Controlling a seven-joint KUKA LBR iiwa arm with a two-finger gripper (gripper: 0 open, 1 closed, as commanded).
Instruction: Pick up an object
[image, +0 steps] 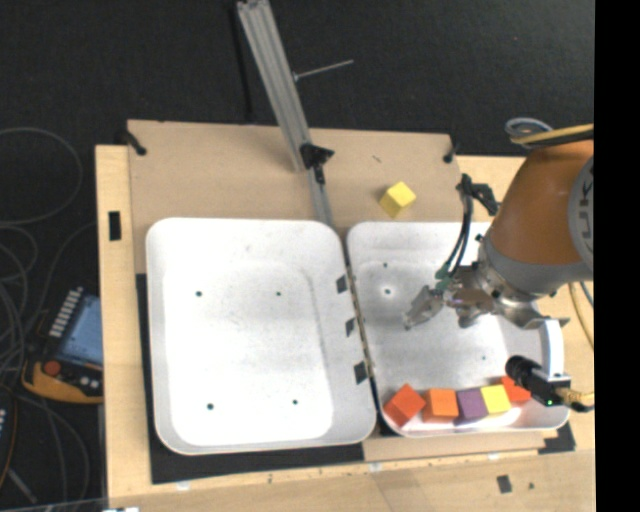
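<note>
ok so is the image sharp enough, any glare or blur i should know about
Camera view: light is even and soft, with no harsh glare on the two shallow white plastic bins; the small coloured foam blocks read clearly; the grey metal gripper looks smeared and dark, so its state is unclear; the floor is dim.

Two white bins (245, 330) speckled with fine dark dots, row of blocks: orange-red block (405, 404), orange block (441, 403), purple block (470, 403), yellow block (495, 400), red block (516, 391), yellow cube (398, 198) on tan board (230, 170), grey arm (545, 215) with orange band
</note>
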